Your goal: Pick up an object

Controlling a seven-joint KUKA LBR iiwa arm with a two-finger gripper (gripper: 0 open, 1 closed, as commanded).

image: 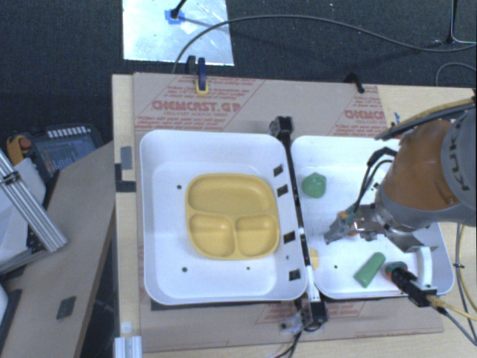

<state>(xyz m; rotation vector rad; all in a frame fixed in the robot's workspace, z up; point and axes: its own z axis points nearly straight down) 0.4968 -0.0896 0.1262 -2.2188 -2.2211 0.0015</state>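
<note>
Right bin (328, 151): white and shallow, the landmark for everything below
Arm (425, 174): grey with an orange band, over the bin's right half, entering from its right side
Gripper (337, 231): low over the middle of the bin floor, tips pointing towards the bin's left wall; the fingers look close together with nothing visible between them
Green block (369, 269): long and tilted, on the bin floor near the front wall, just right of the gripper tips and apart from them
Green lump (314, 185): rounded (lighter green), in the bin's back left part, well apart from the gripper
Yellow tray (229, 215): three compartments, in the neighbouring bin to the left of the right bin
</note>
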